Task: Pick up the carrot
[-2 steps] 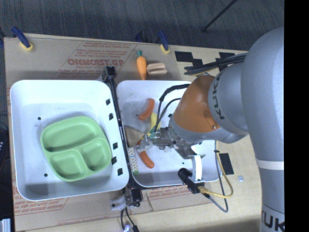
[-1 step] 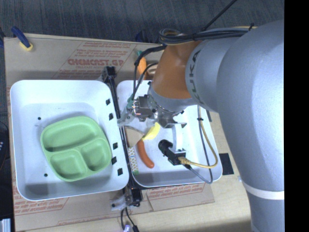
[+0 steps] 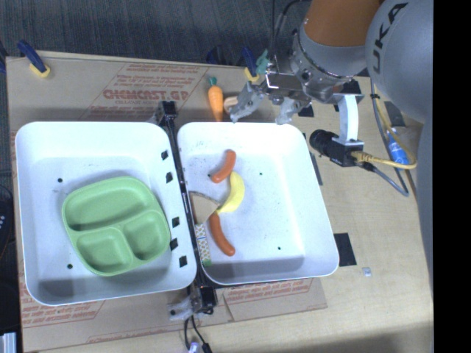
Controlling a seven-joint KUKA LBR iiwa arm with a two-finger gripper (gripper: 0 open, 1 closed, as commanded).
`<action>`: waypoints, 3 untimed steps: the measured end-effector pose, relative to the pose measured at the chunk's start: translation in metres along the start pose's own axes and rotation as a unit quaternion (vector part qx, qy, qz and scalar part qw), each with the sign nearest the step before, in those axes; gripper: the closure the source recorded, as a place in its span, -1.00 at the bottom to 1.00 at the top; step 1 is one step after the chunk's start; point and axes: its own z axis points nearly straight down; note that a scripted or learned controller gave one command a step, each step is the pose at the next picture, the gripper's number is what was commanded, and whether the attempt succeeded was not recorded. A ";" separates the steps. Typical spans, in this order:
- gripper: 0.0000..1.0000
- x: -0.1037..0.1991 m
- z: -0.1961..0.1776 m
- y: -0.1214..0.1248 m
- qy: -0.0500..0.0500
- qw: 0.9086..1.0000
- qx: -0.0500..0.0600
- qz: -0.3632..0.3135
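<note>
The carrot (image 3: pixel 215 101), orange with a green top, lies on the cardboard just behind the back rim of the right bin (image 3: pixel 294 197), outside both bins. My gripper (image 3: pixel 263 109) hangs over that back rim, a little to the right of the carrot. It is open, its fingers (image 3: pixel 241 107) spread wide with nothing between them. The nearer finger sits a short way from the carrot and is not touching it.
In the right bin lie a banana (image 3: pixel 233 194) and two red sausages (image 3: pixel 223 165) (image 3: pixel 221 234). A green divided plate (image 3: pixel 114 224) sits in the left bin (image 3: pixel 37 168). Blue clamps (image 3: pixel 34 59) hold the cardboard. Cables (image 3: pixel 383 164) trail at the right.
</note>
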 end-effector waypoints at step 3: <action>-1.00 -0.039 0.062 0.067 0.000 0.939 0.003 0.344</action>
